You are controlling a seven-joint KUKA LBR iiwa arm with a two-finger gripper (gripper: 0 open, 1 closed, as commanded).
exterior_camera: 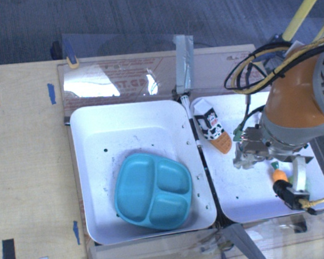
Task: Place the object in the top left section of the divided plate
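**Gripper hanging over the right bin**

The gripper (247, 158) is hovering low in the right bin (238, 195); whether it is open, I cannot tell. Just beside it, the cow-patterned toy (214, 130) is lying apart. The blue divided plate (153, 191) is sitting in the left bin (93, 133).

Two white bins (87, 128), blue tape (51, 93)

Arm (296, 92) reaches in from right, wrist bent down, tool (246, 156) low.
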